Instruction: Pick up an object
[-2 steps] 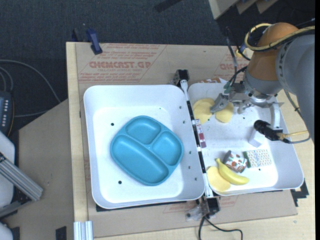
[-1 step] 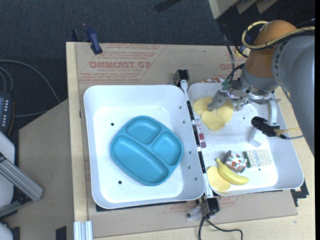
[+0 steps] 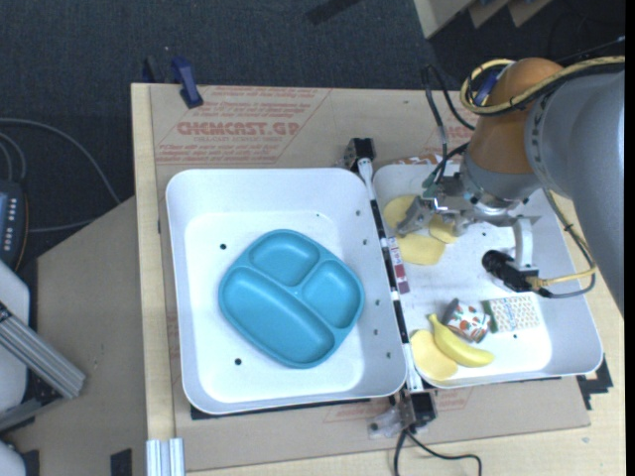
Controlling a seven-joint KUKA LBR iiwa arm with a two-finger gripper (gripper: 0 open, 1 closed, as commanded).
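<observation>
Your gripper (image 3: 433, 213) hangs low in the right bin (image 3: 571, 340), over pale yellow pieces (image 3: 422, 249) near its left wall, probably the chosen target. Whether its jaws are apart or together, you cannot tell. A banana (image 3: 464, 346) lies nearer the front (beside a small box (image 3: 466, 317)). The left bin (image 3: 198, 266) holds a blue divided plate (image 3: 290, 297).

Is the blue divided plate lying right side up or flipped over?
Right side up: the blue plate lies flat in the left bin, its three hollow sections facing the camera.
</observation>
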